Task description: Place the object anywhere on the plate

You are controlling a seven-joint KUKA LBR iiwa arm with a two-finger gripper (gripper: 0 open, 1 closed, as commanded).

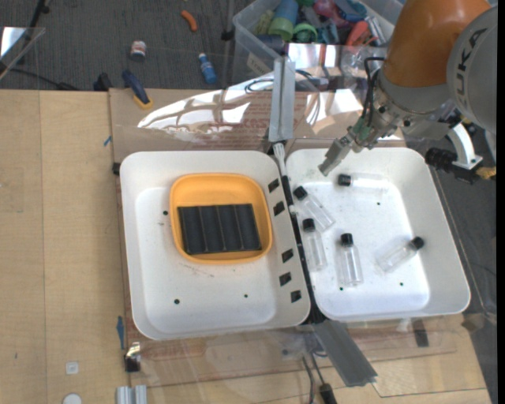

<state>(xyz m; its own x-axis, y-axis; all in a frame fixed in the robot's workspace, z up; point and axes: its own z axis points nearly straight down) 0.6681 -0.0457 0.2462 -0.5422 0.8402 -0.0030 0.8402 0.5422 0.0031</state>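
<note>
An orange plate (183, 194) lies in the left bin (150, 292), and a black ridged rectangular block (219, 229) lies flat on it. In the right bin (442, 276) lie several clear vials with black caps, among them one (315, 210) near the divider, one (349, 263) in the middle and one (397, 253) to the right. My gripper (326, 166) hangs slanted over the right bin's far left corner, above and apart from the vials. Nothing shows in its grasp.
A grey divider bar (282, 95) stands at the back between the bins, close to the left of the gripper. Black clips (286, 256) line the seam between the bins. A clear tub of coloured toys (316, 24) sits behind the bench.
</note>
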